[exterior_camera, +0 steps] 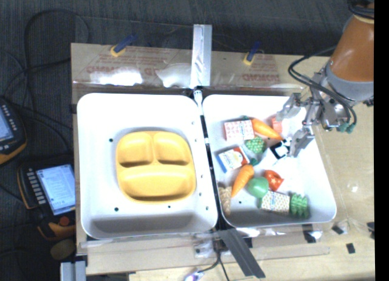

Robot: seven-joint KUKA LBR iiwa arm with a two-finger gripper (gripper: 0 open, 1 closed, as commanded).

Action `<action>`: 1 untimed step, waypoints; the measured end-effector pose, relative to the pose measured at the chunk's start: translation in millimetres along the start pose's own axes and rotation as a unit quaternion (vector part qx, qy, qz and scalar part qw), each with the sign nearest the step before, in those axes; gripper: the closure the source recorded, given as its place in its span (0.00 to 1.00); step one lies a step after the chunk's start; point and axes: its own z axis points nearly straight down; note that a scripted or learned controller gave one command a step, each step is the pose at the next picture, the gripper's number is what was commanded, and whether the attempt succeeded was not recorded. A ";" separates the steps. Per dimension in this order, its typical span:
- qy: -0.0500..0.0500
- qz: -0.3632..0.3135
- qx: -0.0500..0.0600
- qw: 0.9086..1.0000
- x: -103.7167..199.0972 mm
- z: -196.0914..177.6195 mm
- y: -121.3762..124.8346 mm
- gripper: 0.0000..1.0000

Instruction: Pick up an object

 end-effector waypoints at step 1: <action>0.001 0.081 0.000 0.997 -25.3 114.5 -20.9 0.00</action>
